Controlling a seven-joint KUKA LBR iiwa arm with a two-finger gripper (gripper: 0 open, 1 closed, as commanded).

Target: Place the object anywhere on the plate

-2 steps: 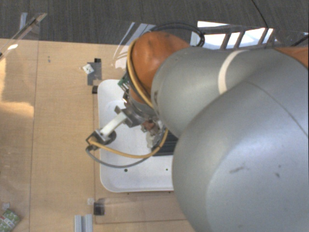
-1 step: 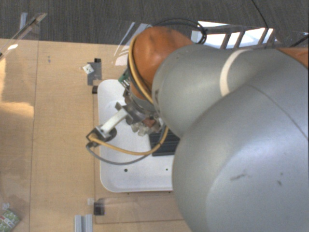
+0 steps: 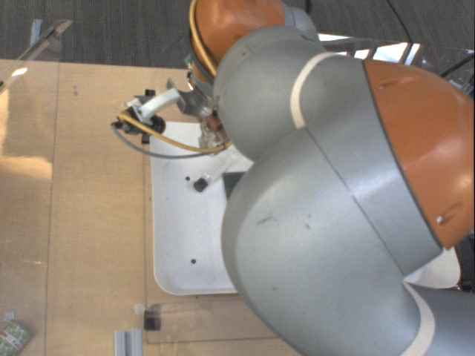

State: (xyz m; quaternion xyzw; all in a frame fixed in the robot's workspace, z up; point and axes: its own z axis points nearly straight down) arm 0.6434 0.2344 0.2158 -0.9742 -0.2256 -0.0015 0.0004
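Single fixed overhead view, slanted down, arm (image 3: 334, 199) close before white bin (image 3: 178, 236).

Arm (image 3: 334, 199): big, grey and orange, covers most of the right side.
Bin (image 3: 174, 236): white, shallow, partly under the arm.
In the bin: a small dark thing (image 3: 200, 185) and a tiny dark dot (image 3: 194, 260).
Worktop (image 3: 74, 199): light wood, left of the bin.
Cables (image 3: 159, 143): looping over the bin's top edge.

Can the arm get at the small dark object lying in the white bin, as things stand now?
Probably yes. The small dark object lies in the open on the white bin floor, with nothing on it or against it. The arm already hangs above this bin, close to it.
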